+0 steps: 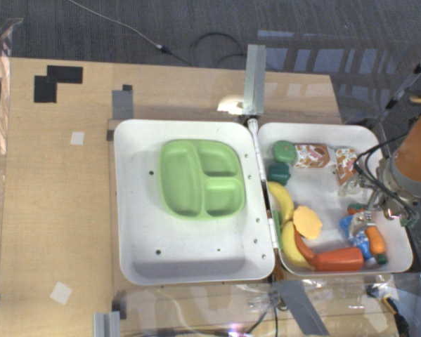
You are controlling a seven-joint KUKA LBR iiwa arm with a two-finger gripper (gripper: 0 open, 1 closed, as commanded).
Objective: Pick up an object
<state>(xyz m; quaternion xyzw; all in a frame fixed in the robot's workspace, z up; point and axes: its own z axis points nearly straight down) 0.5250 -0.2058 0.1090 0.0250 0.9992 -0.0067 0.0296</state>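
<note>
Lying along the near wall of the right-hand shallow white bin (400, 262) is a red plastic sausage-shaped toy (337, 259), and that bin is serving as landmark for all that follows. Just beyond the sausage, a flat orange-yellow disc (308, 222) is resting across two yellow plastic bananas (286, 220), which are running beside the bin's left wall. At the far left corner of the bin, two dark green round toys (282, 161) are sitting together. Along the far wall, two printed snack packets (326, 158) are lying side by side. At the near right corner, a small orange carrot-like toy (374, 239) is lying among blue and white pieces (352, 225).

Reaching over the bin's right side, the grey two-finger gripper (368, 215) is hanging just above that cluster; whether it is wide, narrow or holding anything cannot be told. Left of the bin, a light green divided plastic tray (199, 179) is sitting in the neighbouring white bin (136, 255).
</note>
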